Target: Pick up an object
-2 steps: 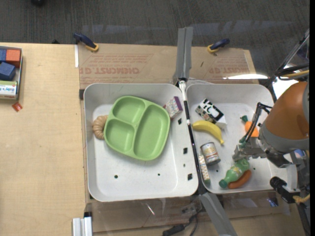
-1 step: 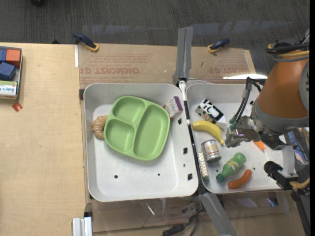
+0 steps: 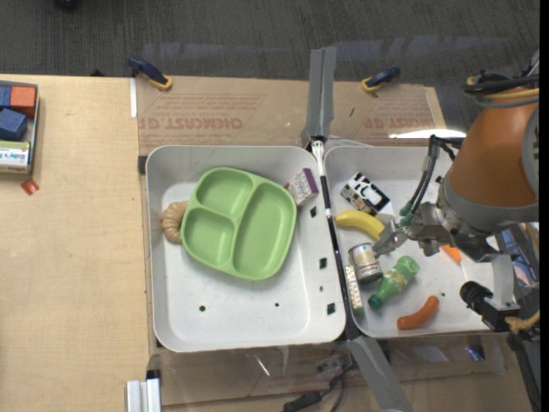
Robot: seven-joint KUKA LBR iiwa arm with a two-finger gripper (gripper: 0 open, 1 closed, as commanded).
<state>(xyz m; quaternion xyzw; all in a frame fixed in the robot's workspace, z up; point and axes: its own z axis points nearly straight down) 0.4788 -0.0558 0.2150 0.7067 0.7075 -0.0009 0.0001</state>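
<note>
Seen from above, the gripper [image 3: 396, 235] hangs low in the right bin [image 3: 390, 163], fingers spread with nothing between them, just beside the banana [image 3: 360, 223], above the can [image 3: 366, 263] and green bottle [image 3: 395, 280].

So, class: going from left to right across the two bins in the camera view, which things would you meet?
Tan doughnut → green divided plate → purple packet → tin can → green bottle → orange carrot.
</note>
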